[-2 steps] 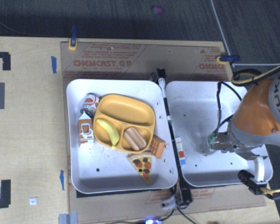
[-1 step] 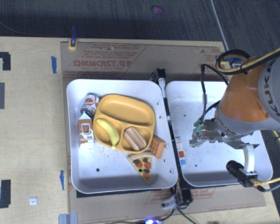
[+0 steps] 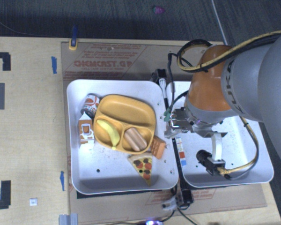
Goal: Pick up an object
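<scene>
The left bin (image 3: 84,172) holds a yellow divided plate (image 3: 126,107) with a banana (image 3: 110,132) and a hot dog (image 3: 136,138) in its front compartments. A can (image 3: 90,105) and a small orange-and-white box (image 3: 85,131) lie at the plate's left. A pizza slice (image 3: 143,165) and an orange cracker (image 3: 158,147) rest near the bin's front right. My gripper (image 3: 178,123) hangs under the orange wrist band, over the divide between the two bins and just right of the cracker. Nothing shows in its grasp.
The grey arm and its orange band cover most of the right bin (image 3: 246,149). Black and yellow cables loop over that bin's front and back. A narrow white strip with red and blue marks (image 3: 180,151) lies along the divider. Both bins sit on brown cardboard (image 3: 112,60).
</scene>
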{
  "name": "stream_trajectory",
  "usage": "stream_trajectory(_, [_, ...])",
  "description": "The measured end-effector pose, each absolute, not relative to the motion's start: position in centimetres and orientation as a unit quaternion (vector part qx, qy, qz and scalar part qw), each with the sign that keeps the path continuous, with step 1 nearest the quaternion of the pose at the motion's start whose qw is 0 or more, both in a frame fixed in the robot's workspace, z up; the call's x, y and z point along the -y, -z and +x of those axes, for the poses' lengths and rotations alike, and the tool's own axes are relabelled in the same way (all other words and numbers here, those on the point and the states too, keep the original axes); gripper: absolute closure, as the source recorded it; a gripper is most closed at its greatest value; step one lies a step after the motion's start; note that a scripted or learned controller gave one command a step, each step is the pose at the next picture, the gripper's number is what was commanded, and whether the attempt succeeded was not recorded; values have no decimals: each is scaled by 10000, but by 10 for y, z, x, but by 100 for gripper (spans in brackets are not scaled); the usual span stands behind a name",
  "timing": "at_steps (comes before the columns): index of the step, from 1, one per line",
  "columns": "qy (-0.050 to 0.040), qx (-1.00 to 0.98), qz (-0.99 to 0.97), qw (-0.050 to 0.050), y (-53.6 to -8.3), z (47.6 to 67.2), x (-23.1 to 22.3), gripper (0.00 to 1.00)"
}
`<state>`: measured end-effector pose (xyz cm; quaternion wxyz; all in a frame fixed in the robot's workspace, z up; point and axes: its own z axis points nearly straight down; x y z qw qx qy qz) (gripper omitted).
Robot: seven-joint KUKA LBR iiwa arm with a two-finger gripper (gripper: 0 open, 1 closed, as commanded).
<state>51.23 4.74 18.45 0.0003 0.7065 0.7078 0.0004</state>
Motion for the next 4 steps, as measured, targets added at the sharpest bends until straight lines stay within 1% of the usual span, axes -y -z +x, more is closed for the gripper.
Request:
stream_trajectory(1, [5, -7069, 7073, -3, -185, 497, 89, 100])
stream_trajectory(2, [-7, -7075, 7067, 10, -194, 508, 54, 100])
stream_trajectory(3, [-6, -7075, 7067, 6, -195, 520, -6, 100])
stream_trajectory(4, [3, -7069, 7073, -5, -189, 479, 75, 100])
